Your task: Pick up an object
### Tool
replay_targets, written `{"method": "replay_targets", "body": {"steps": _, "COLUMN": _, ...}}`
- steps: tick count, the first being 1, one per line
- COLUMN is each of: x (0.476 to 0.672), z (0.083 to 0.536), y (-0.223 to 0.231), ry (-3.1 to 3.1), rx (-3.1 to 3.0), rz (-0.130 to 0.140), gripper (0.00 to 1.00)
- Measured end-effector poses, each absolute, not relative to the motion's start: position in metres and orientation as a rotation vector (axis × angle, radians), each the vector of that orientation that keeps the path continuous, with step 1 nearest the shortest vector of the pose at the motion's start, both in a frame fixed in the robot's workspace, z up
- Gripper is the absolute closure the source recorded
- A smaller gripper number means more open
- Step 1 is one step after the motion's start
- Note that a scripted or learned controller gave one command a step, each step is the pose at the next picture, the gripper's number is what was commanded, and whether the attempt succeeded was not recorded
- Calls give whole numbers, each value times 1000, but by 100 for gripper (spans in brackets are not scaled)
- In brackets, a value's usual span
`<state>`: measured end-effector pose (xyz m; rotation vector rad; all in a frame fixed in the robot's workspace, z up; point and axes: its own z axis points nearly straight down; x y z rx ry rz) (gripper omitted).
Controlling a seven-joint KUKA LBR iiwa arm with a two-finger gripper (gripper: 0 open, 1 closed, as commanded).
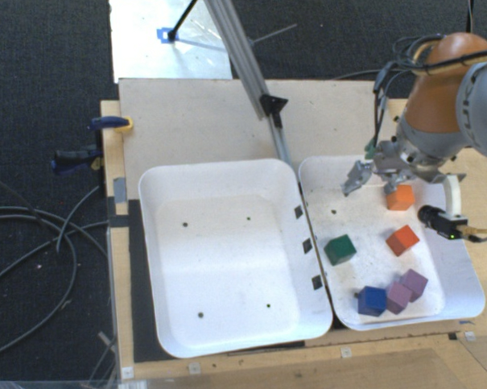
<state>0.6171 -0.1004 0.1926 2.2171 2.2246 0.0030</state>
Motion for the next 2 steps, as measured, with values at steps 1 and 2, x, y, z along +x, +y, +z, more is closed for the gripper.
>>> {"method": "replay_targets", "body": {"steps": 1, "x": 622, "z": 283, "y": -70, "ry": 2226, "rx": 2206, "rz": 12, "gripper": 0}}
{"method": "replay_targets", "body": {"steps": 2, "x": 583, "z": 262, "y": -124, "ry": 2216, "rx": 2226, "rz": -4, "gripper": 0}}
